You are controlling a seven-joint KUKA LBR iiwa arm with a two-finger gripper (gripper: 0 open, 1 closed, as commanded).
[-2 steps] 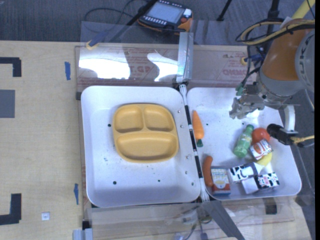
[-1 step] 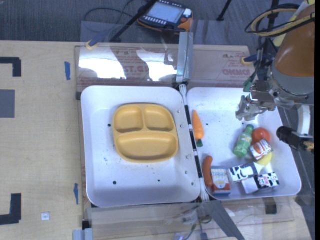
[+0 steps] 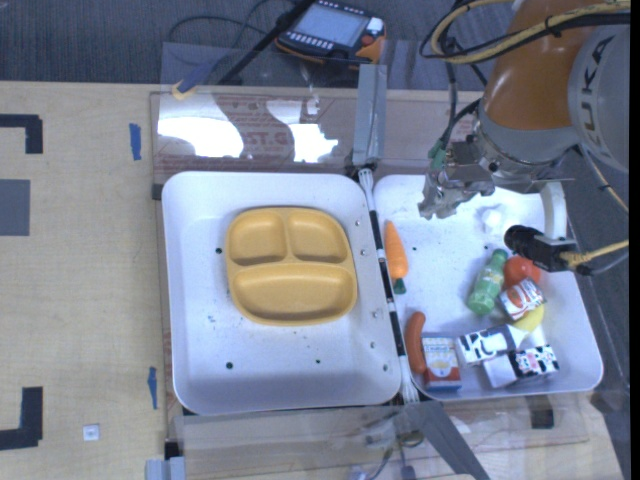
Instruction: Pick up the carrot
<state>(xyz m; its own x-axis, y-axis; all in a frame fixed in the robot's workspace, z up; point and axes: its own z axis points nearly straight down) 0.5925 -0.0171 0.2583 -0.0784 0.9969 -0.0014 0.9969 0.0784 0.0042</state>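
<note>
Left bin (image 3: 190, 368): a yellow divided plate (image 3: 290, 265) sits near its middle, three compartments, nothing in them that I can see; likely the drop-off spot for sorted items, not my concern this pick. Centre divider (image 3: 380, 258) between the bins runs top to bottom. Right bin (image 3: 440, 268): the carrot (image 3: 396, 254) lies just inside its left wall, close beside the divider, long axis along the wall, green stub toward the near end. That placement matters, since a finger going down on the wall side has little room, so I judge I should straddle it across its width with care or approach from the open side. Below it, also along the wall, a red sausage-like piece (image 3: 415, 335), then a small red carton (image 3: 441, 360). Further right, a cluster: green bottle (image 3: 487, 282), a red-and-yellow packet (image 3: 523, 294), two black-and-white cartons (image 3: 508, 354); all well apart from the carrot, so no crowding there. My pincer (image 3: 440, 200) hangs over the upper part of the right bin, up and to the right of the carrot, holding nothing; whether it is wide or narrow I cannot tell from this angle. Carrot not yet grasped.
</note>
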